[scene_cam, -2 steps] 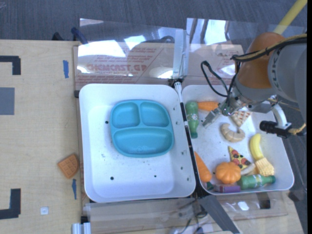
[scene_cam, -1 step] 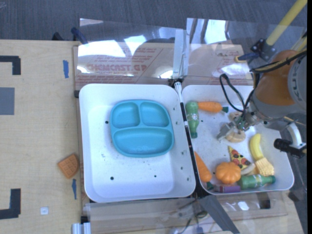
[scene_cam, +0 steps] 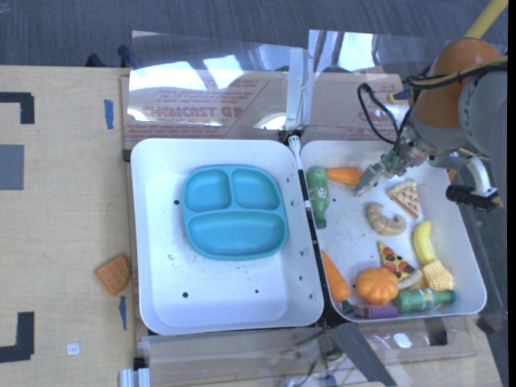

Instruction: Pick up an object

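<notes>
My gripper hangs low over the back of the right bin, reaching in from the right. Its tip is just right of a small orange carrot and above a tan croissant. I see nothing held in it. A green bottle lies against the bin's left wall. A wedge of waffle-like toast sits just right of the gripper.
The right bin also holds a banana, a pizza slice, a pumpkin, corn, a second green bottle and a long carrot. A blue divided plate lies in the left bin. A small waffle lies on the bench.
</notes>
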Available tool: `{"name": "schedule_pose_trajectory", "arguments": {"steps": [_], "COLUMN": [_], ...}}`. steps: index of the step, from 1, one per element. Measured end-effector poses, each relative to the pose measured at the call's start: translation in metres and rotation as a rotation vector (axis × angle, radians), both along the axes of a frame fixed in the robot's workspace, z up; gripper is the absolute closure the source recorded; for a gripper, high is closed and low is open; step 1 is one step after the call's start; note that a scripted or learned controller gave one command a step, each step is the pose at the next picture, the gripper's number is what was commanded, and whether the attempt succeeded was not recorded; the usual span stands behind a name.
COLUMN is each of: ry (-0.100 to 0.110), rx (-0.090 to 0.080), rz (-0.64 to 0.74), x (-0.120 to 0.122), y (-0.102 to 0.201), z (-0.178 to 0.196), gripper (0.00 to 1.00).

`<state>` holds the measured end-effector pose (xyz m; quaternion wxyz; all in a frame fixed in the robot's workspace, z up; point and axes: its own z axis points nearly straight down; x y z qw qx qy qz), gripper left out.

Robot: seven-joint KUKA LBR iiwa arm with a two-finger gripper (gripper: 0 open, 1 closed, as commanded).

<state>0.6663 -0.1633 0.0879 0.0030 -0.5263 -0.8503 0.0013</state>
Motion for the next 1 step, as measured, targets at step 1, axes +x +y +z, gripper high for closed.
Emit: {"name": "schedule_pose_trajectory", "arguments": {"steps": [1], "ry": [-0.011], "rx": [-0.001], "rz": [0.210], "x": [-0.0249], "y": [-0.0596], "z": [0.0000], "gripper": [0.00]}}
